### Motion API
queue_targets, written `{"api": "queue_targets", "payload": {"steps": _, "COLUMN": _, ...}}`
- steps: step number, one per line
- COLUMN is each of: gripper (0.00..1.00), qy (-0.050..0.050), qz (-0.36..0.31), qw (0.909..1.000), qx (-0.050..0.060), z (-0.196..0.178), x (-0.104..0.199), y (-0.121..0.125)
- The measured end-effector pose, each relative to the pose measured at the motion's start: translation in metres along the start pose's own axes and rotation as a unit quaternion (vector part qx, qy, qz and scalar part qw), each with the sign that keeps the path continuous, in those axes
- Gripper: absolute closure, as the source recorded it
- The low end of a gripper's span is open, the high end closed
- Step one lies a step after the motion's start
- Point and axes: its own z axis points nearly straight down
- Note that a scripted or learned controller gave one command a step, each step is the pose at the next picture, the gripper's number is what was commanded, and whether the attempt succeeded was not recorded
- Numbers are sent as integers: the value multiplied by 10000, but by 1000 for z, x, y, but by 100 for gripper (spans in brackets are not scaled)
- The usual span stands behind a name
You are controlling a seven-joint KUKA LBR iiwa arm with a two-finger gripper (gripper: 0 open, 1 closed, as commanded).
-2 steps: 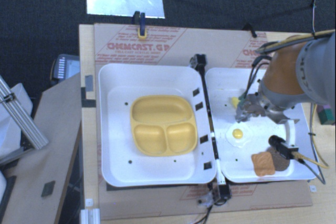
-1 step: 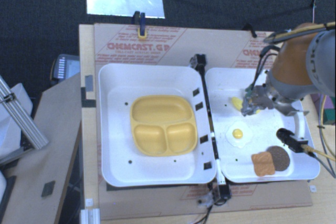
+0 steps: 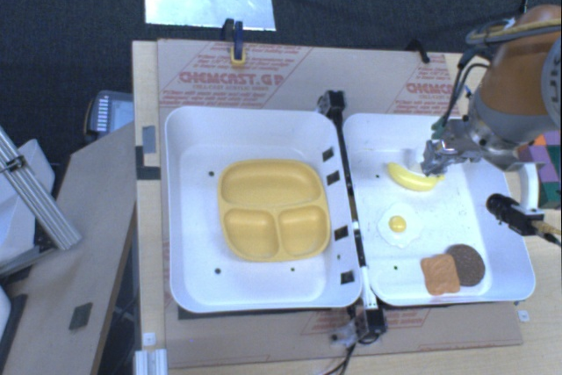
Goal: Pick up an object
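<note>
Fixed overhead camera, slanted down, 2 bins point(image 3: 263, 123)

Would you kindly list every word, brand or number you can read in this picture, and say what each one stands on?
"CHEMCAST GP", red print on the brown board behind the left bin.
"CHEMCAST", the same red print, partly hidden, on the board behind the right bin.
Smaller red lines under both prints are too blurred to read.
The food pieces, the yellow tray and the bins carry no readable text.
</note>
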Motion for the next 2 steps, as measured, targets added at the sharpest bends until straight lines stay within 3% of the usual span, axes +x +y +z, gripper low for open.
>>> {"api": "queue_targets", "payload": {"steps": 1, "gripper": 100, "qy": 7, "qz": -2, "qw": 10000, "qx": 25, "z": -12, "x": 0, "y": 1}}
{"api": "queue_targets", "payload": {"steps": 2, "gripper": 100, "qy": 17, "qz": -30, "qw": 10000, "qx": 25, "z": -22, "x": 47, "y": 1}}
